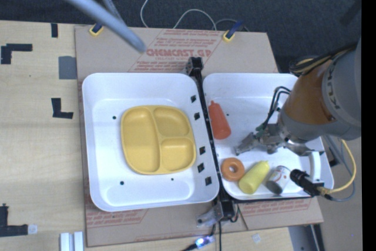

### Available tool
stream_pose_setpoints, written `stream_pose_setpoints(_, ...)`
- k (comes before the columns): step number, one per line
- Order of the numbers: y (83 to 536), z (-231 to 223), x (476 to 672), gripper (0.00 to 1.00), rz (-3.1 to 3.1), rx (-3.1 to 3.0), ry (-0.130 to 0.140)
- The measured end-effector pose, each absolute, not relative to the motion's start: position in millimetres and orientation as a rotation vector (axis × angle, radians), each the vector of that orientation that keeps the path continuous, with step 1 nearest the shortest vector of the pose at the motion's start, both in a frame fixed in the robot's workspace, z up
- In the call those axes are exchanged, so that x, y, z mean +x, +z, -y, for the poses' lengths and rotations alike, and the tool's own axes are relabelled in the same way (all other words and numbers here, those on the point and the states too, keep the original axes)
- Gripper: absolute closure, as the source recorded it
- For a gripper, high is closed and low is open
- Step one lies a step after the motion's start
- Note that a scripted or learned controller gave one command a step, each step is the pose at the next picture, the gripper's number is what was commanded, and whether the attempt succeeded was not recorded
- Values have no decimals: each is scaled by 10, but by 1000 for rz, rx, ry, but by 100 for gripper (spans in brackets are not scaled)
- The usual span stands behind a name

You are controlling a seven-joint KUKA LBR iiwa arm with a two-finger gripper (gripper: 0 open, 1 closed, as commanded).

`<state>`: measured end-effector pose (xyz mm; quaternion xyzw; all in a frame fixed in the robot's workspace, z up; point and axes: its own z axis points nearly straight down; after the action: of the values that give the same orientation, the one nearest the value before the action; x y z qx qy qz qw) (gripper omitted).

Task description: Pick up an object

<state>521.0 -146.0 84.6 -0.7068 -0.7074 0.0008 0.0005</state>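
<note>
Pincer, finger state indiscernible, low in the right bin among orange bottle, orange ring and yellow object. Risk: closing between crowded items, nudging rather than gripping one.

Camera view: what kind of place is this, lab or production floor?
Most likely a robotics lab's grasping test bench. Two white bins sit side by side on a cardboard sheet, holding toy-like items: a yellow divided plate, an orange ring, a yellow cylinder. The arm reaches into the right-hand bin.
</note>
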Motion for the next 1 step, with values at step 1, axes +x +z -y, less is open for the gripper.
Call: stream_pose_setpoints(1,952,1463,5214,100,2224,-2222,2)
